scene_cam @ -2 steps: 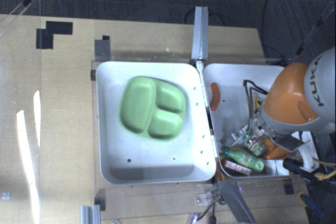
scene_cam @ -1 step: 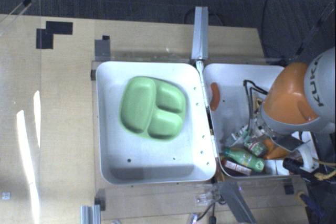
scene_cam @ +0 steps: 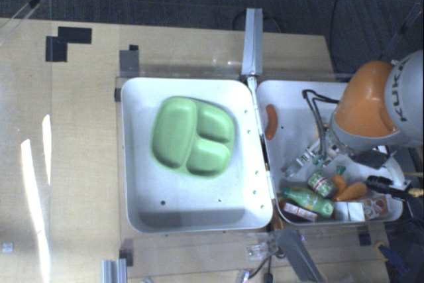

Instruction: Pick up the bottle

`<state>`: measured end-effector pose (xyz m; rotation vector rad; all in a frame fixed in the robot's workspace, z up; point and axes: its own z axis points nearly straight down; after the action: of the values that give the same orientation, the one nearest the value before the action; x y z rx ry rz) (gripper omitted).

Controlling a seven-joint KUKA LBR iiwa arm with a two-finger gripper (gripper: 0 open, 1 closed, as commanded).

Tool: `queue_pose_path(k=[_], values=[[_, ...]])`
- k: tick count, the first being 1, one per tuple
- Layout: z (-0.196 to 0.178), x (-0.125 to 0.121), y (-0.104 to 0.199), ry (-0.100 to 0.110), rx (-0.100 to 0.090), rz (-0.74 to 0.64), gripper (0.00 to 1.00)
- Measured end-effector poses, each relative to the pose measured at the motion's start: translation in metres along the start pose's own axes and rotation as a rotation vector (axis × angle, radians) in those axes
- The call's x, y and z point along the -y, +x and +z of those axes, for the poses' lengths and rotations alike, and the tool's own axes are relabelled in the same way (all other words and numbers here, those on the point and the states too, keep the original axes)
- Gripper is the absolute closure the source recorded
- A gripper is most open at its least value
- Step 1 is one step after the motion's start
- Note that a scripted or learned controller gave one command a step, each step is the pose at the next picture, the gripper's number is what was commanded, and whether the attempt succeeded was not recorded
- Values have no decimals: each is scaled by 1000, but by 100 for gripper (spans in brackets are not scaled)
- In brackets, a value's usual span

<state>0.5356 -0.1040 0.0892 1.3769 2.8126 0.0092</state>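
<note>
A green bottle (scene_cam: 309,201) with a red-and-white label lies on its side along the front wall of the right bin (scene_cam: 291,103). My gripper (scene_cam: 314,158) hangs over the middle of that bin, just behind and above the bottle, under the orange band of the arm (scene_cam: 366,109). Between the gripper and the bottle lies a small green can (scene_cam: 322,183). The bottle rests apart from the gripper.
An orange carrot (scene_cam: 351,191) and a flat packet (scene_cam: 371,207) lie to the right of the bottle. A red sausage (scene_cam: 270,122) lies by the right bin's left wall. The left bin (scene_cam: 136,162) holds a green divided plate (scene_cam: 192,136).
</note>
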Motion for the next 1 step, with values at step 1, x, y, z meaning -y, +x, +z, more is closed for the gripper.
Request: queue_pose_path(k=[1], values=[[0,-20,-19,0,0,-61,0]])
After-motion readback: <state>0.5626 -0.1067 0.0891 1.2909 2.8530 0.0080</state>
